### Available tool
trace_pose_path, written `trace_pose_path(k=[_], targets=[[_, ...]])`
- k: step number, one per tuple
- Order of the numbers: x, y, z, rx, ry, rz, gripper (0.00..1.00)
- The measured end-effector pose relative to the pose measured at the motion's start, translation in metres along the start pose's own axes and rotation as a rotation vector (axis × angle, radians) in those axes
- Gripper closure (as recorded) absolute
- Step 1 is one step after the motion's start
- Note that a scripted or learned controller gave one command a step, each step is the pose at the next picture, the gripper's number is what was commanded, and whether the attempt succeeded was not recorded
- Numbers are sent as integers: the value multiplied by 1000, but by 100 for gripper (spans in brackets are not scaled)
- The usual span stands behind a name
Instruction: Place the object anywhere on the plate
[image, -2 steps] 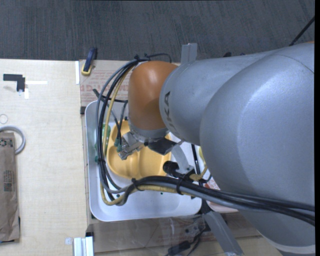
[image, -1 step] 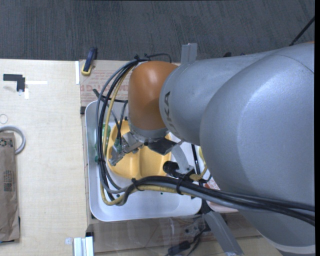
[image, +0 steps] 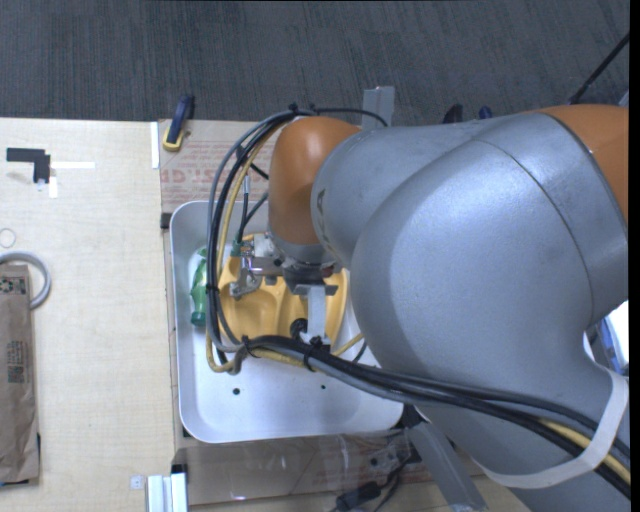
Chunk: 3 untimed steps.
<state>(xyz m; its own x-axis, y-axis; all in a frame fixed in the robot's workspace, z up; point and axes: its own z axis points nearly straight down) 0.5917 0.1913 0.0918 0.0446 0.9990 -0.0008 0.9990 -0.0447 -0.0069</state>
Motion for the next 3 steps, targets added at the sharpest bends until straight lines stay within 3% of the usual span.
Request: trace_pose_path(k=[1,2,3], targets=[[-36,35,0,23,22,-175,0],[-38,15,-1,0,12,-59,0],[-30,9,-10,24,20,-70,100]])
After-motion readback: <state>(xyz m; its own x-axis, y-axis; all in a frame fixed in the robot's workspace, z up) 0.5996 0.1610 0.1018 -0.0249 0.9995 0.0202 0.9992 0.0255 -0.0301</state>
